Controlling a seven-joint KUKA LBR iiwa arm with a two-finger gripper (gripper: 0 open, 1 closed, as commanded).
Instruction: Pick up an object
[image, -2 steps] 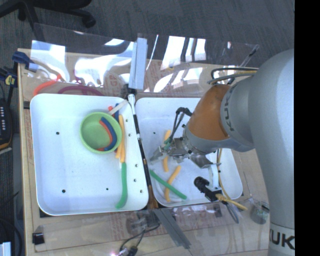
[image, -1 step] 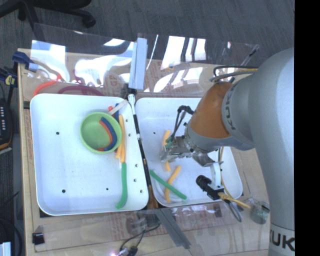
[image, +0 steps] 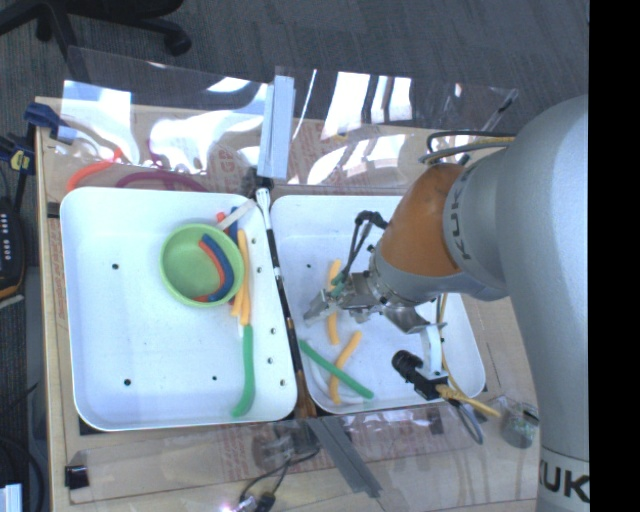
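Hanging low inside the right bin (image: 305, 235), the gripper (image: 332, 303) points toward the divide between the two bins. Whether it is spread or pressed together cannot be told from this view. The arm (image: 440, 240), grey with an orange band, reaches in from the view's right and covers the bin floor behind the gripper.

Nearest items: an upper orange stick (image: 334, 272) lies just beyond the gripper on its far side; contact between the two cannot be confirmed. On the gripper's camera side, just beside it, a slanted orange stick (image: 347, 350) lies on the bin floor. Slightly further toward the camera, a short green stick (image: 335, 370) runs diagonally across the front of the same bin, with a low orange piece (image: 333, 388) against it.

Further off, across the divide to the view's left of the gripper, the left bin (image: 110, 330) holds a pair of orange sticks (image: 242, 300) and a long green stick (image: 247, 370), both along the wall closest to the gripper. Past these, well apart from the gripper, a green bowl (image: 180, 265) sits upright with a blue piece (image: 222, 252) and a red piece (image: 212, 264) inside it.
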